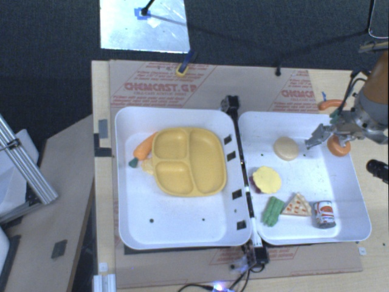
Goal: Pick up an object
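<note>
Nearest in the right bin (355, 224) lie a can (324, 214), pizza slice (296, 205) and green piece (273, 211); farther, a yellow-topped piece (266, 179), then a cream bun (286, 148). Just right, the jaws (317, 137) hover, their state unclear.

Both white bins, the left bin (130, 181) and the right bin (346, 181), look like smooth plastic with a soft sheen. The yellow divided plate (185, 161) is smooth, slightly glossy plastic. The table (255, 81) is covered in matt brown paper printed in red. Past its far edge lies a dull, brushed metal plate (144, 17) on dark, rough carpet (42, 53). The small can (324, 214) seems glossy, perhaps metal. The gripper (317, 139) looks like bare grey metal.
</note>
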`<state>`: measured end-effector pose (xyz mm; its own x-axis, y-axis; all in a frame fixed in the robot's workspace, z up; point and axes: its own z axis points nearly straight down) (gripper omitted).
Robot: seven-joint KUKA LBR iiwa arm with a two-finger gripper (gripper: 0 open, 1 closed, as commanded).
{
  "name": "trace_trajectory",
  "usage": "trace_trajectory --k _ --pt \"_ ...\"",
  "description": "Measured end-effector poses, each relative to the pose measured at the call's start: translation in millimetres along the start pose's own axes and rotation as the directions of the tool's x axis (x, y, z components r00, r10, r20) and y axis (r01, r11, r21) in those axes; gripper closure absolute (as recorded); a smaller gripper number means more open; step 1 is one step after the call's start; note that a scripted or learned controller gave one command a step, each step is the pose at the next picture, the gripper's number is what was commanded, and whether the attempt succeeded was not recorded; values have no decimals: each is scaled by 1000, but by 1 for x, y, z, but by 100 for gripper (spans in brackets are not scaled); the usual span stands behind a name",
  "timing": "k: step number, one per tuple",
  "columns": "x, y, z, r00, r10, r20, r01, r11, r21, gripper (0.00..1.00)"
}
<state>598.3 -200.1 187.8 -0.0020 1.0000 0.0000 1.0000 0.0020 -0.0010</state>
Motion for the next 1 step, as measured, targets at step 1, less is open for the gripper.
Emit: trace_trajectory --k 1 --pt "10 3 49 1000 -3 0 3 1000 0 0"
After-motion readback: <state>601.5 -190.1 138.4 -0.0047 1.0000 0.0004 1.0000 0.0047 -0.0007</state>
